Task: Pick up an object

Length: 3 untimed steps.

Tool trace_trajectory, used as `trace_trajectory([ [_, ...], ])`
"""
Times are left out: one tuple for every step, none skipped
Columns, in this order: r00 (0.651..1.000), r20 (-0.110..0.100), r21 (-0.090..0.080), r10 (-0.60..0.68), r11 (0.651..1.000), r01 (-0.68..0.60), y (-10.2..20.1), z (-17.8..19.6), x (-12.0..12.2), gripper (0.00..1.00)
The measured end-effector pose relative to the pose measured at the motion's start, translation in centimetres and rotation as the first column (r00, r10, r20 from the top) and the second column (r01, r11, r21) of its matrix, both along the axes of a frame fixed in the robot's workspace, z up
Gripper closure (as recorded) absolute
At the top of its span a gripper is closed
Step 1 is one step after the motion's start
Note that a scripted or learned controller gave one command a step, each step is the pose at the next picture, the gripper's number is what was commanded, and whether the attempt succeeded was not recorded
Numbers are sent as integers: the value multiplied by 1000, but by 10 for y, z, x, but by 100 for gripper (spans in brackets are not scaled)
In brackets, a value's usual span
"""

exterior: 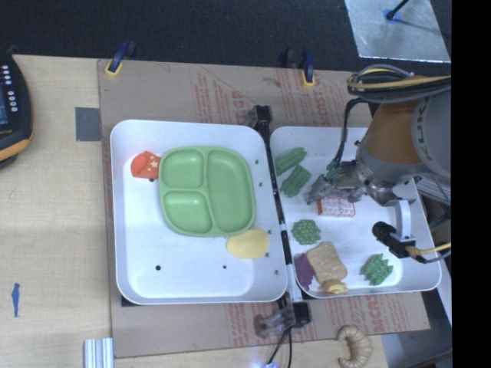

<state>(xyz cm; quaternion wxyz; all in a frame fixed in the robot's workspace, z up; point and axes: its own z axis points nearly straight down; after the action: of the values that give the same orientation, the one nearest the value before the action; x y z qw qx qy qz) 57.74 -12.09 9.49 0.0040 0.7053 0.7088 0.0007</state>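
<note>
Arm: grey KUKA arm [399, 140] reaches in from the right, over the right white bin [426, 282].
Gripper: metal two-finger gripper [328, 190] hangs low above a small red-and-white packet [337, 206]; whether it is open or closed, I cannot tell.
Nearest targets: packet directly beneath; two green ridged pieces [292, 171] just left.
Advice: centre over the packet, descend straight, avoid nudging the green pieces.

Cardboard sheet [192, 90] covered the table [46, 228], held by a yellow clamp [117, 58] and a blue clamp [308, 69] at its far edge. Grey tape patch [87, 123] at sheet's left edge. Black pendant [11, 106] far left.
</note>
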Motion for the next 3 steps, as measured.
trace_trajectory([
  [1000,5,1,-1,1000,1,0,14,3,100],
  [1000,3,1,0,1000,0,0,13,2,0],
  [1000,3,0,0,1000,0,-1,24,2,100],
])
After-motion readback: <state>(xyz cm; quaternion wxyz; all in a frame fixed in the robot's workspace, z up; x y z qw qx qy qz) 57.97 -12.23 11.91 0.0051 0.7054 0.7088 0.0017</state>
